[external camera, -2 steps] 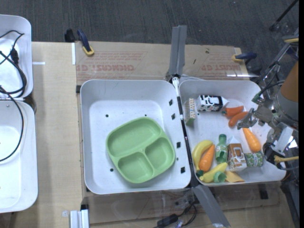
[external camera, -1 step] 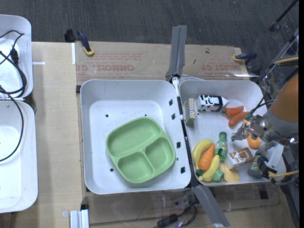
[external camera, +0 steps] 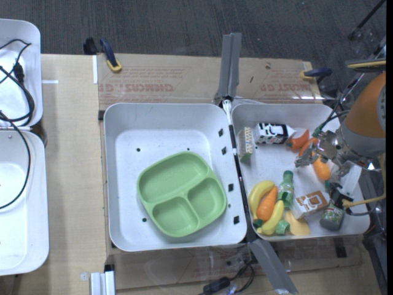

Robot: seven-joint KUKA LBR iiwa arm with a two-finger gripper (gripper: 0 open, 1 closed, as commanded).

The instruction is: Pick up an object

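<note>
Low by the right edge of the right bin (external camera: 279,106): gripper (external camera: 316,154) just over a small orange fruit (external camera: 323,169). Open or shut? Can't tell. Could roll away if pinched off-centre.

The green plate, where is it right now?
The green plate lies in the left bin, toward its front, across the divider from the banana in the right bin.

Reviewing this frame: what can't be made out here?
- Hand, camera view: its tip is a small tangle of metal and cables over the right bin; finger state unreadable.
- Orange item beside it: too small to tell if gripped or lying in the bin.
- Carton label: too small to read.
</note>
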